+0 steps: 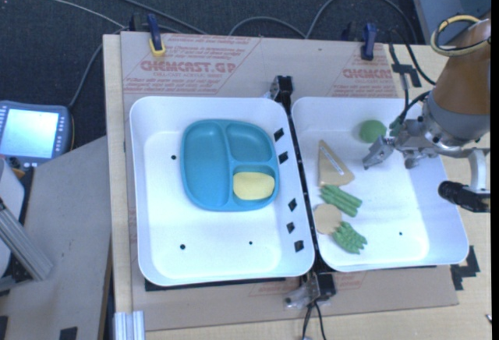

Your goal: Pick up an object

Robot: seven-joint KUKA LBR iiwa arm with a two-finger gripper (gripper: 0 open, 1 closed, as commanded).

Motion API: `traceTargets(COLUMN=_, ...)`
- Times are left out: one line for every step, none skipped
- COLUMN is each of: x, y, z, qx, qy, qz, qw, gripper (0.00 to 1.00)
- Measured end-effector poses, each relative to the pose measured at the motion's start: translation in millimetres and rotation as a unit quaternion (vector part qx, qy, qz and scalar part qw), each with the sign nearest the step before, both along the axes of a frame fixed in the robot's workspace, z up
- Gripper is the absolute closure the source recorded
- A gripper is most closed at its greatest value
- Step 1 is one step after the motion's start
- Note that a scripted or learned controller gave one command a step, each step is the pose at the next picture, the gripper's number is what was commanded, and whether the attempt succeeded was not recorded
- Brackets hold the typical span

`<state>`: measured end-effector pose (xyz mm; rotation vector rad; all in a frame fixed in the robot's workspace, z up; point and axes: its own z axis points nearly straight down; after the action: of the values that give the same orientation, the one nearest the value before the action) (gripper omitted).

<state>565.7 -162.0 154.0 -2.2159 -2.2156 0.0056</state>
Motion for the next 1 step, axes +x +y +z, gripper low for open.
traceTargets(x=-2.7, y=3.1, z=-60.9, qx=-0.0005, qy=-0.002, qz=0.0, qw=1.0, gripper=0.0)
